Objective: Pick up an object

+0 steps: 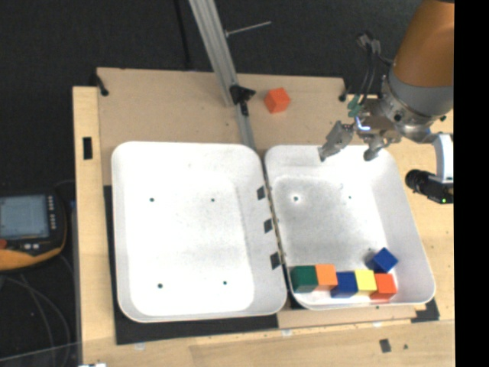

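Several small cubes lie along the near wall of the right bin: a green cube, an orange cube, a blue cube, a yellow cube, a red-orange cube and, just behind them, another blue cube. My gripper hangs above the far edge of the right bin, well away from the cubes. Its two fingers are spread apart with nothing between them.
The left bin stands beside the right one. An orange cube lies on the bench beyond the bins. A slanted metal rail rises at the back, ending near the gap between the bins. A handheld device sits far left.
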{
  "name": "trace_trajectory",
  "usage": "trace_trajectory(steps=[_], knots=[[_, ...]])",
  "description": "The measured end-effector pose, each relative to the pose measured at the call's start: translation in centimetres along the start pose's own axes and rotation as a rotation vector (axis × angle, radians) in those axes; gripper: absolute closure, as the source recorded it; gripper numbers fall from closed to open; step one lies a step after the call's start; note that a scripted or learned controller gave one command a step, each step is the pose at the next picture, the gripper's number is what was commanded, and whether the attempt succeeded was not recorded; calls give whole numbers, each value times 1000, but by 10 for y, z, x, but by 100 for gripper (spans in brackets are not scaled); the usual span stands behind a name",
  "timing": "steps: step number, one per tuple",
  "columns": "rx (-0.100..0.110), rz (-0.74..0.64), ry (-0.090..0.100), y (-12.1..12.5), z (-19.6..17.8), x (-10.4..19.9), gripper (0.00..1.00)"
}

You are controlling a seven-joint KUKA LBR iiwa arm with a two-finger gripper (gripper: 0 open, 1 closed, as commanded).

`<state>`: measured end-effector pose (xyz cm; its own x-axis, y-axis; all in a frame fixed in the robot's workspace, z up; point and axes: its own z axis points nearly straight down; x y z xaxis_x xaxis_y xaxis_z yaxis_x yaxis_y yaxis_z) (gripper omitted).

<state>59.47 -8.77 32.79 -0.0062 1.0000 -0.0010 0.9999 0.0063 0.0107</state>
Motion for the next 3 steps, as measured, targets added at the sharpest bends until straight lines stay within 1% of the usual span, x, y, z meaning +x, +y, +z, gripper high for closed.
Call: trace_trajectory(steps=[1,2,3], knots=[[13,11,-2,0,48,-46,0],[11,3,-2,25,71,-53,0],[19,11,-1,-9,156,-100,0]])
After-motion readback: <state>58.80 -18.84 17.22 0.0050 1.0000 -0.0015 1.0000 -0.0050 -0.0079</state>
